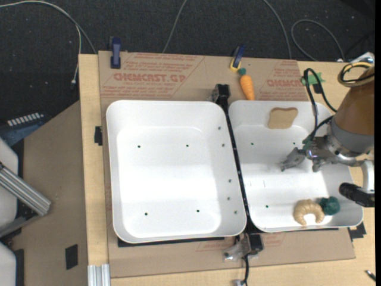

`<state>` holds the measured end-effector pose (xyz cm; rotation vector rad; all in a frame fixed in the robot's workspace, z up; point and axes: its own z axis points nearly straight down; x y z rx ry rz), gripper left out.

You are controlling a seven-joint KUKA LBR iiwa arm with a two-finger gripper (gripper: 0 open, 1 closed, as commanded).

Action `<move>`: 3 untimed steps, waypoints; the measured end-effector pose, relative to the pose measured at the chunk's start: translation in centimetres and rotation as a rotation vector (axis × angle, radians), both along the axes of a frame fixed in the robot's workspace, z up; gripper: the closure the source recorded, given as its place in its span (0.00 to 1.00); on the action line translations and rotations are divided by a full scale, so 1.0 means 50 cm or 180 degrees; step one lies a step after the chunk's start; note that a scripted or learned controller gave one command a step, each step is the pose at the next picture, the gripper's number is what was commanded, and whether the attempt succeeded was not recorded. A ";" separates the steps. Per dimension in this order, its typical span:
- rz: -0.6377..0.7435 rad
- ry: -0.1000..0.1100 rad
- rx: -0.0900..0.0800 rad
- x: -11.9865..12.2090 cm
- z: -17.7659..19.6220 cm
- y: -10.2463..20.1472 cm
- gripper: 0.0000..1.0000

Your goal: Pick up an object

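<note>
A: Three candidates in the camera view. Slice of toast [281,118] at the far end of the right bin [256,177], croissant [309,212] at its near edge with a green ball-like thing [329,205] touching its right side. Carrot [246,86] lies outside on the desk [155,73], beyond the bins. Left bin [172,171] is not in play.

B: Jaws?

A: Jaws [303,158] hover over the middle of the right bin, between toast and croissant, spread apart, nothing between them.

B: So, approach step?

A: My read: yes, no target reached yet. Floor under the jaws looks bare, so closing there would catch nothing.

B: Next move?

A: Shift toward the near edge for the croissant, or the far end for the toast, then descend. Croissant looks like the easier bite; toast lies flat. Rim near the croissant could block a finger.
</note>
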<state>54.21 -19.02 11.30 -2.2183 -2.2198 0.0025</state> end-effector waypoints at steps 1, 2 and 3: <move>-0.0002 -0.0017 -0.0006 0.002 0.026 -0.001 1.00; -0.0003 -0.0024 -0.0008 -0.004 0.114 -0.011 1.00; -0.0002 -0.0031 -0.0009 0.001 0.240 -0.017 1.00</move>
